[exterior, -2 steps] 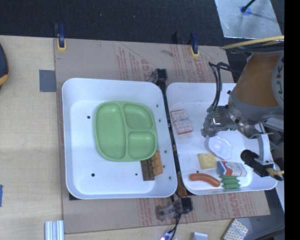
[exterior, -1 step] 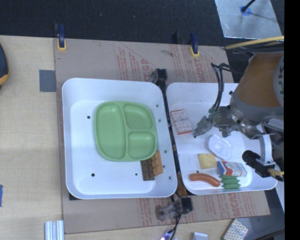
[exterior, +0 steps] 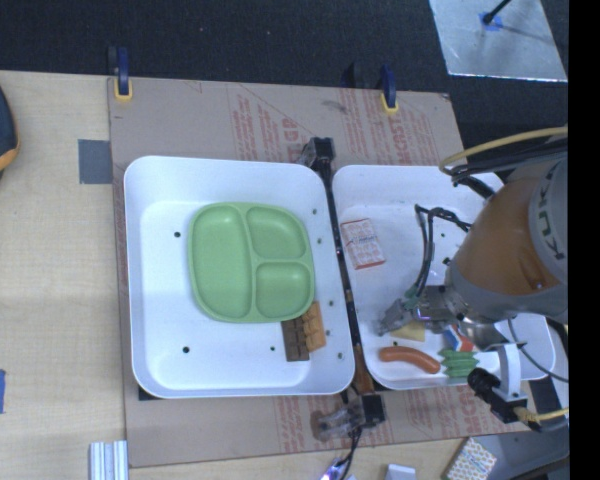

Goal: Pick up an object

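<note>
Left white bin [exterior: 150,268] holds a green three-compartment plastic plate [exterior: 250,261] with a brown block [exterior: 304,332] at its lower right. In the right white bin [exterior: 380,183]: small printed card [exterior: 362,243], orange-red sausage-shaped piece [exterior: 410,358]. Pincer [exterior: 405,315] low just above it; finger state cannot be told.

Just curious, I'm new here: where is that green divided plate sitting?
The green divided plastic plate lies in the left white bin, near its middle, with a brown block just beyond its lower right corner.
</note>
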Controlling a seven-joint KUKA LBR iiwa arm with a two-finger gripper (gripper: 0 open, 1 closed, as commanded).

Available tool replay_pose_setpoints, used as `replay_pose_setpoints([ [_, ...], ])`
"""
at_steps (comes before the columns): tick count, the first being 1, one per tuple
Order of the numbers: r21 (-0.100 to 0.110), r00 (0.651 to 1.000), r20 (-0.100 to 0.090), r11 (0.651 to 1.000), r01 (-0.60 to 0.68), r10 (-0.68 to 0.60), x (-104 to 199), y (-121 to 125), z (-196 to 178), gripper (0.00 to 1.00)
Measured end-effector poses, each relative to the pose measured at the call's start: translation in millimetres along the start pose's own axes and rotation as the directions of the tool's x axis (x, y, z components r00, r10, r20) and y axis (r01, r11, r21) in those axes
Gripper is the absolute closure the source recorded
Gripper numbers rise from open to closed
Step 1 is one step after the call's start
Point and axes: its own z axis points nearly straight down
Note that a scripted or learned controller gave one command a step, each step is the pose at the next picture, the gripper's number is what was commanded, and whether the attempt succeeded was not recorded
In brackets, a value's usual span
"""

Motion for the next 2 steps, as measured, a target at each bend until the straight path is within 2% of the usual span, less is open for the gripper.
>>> replay_pose_setpoints([
  [2, -0.006, 1.000, -0.002, 1.000, 0.005, -0.005, 9.0, 0.2, -6.0, 0.00],
])
